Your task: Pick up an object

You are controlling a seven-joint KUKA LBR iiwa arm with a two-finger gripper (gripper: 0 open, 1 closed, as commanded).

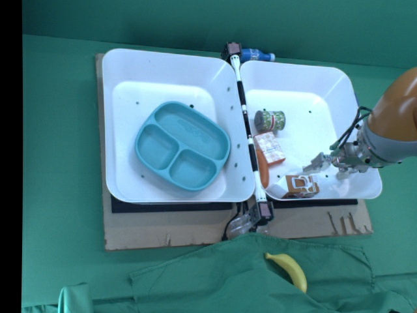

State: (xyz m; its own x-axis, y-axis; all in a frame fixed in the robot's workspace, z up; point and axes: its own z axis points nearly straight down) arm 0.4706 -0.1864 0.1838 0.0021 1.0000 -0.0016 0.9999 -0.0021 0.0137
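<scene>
The right bin (339, 87) holds a small green-labelled can (270, 120) near its left wall, a pink-and-white packet (269, 148) below it, an orange sausage-shaped item (262, 173) along the left wall, and an orange-and-white carton (301, 185) at the front. My gripper (320, 163) hangs over the front right of this bin, just above and right of the carton, its fingers pointing left. Nothing shows between them.
The left bin (124, 77) holds a blue three-compartment plate (182, 145). A blue bottle (255, 55) lies behind the bins at the divider. A banana (289, 268) rests on green cloth in front of the bench. The arm (397, 122) enters from the right.
</scene>
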